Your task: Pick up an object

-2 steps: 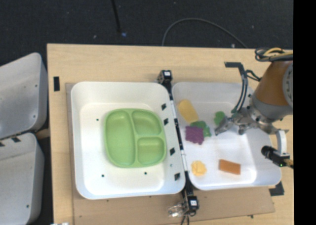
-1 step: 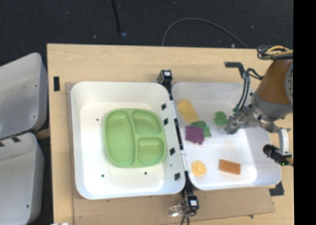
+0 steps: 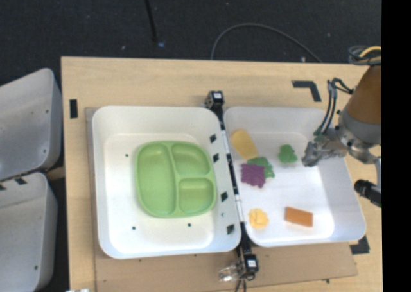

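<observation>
The right bin (image 3: 334, 185) holds several small toys: a pale yellow piece (image 3: 243, 142), a green broccoli-like piece (image 3: 287, 153), a purple grape cluster (image 3: 253, 174) with a green leafy piece (image 3: 264, 165) touching it, a yellow round piece (image 3: 258, 218) and an orange block (image 3: 298, 216). My gripper (image 3: 313, 155) hangs over the right bin's upper right part, just right of the green broccoli-like piece. Nothing shows between its fingers.
The left bin (image 3: 115, 156) holds a light green divided plate (image 3: 174, 178). A black clip-lined divider (image 3: 226, 175) runs between the two bins. The arm's grey wrist and orange band (image 3: 366, 101) reach in over the right bin's right rim. Cables trail near that wrist.
</observation>
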Available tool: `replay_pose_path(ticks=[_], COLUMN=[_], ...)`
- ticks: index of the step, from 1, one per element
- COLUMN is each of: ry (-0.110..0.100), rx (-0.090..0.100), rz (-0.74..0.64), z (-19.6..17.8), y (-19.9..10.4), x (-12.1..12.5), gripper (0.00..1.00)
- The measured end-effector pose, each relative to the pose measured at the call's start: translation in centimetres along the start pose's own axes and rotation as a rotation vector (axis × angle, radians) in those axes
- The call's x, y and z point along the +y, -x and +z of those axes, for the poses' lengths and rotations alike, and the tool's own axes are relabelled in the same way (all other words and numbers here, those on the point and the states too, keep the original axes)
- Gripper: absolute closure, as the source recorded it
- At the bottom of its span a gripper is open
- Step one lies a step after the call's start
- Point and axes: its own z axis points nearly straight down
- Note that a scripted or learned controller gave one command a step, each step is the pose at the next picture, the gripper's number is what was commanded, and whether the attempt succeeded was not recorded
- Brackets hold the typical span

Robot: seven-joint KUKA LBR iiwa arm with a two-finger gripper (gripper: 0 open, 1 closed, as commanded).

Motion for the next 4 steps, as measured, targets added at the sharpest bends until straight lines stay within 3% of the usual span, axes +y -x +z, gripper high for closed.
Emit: replay_pose_path(ticks=[2,4], ry=[0.001,-0.006], rx=[0.000,0.002], rz=[-0.012,-0.014], z=[-9.1,-8.1], y=[0.8,-9.8], x=[-0.6,-1.2], gripper=[1.00,1.00])
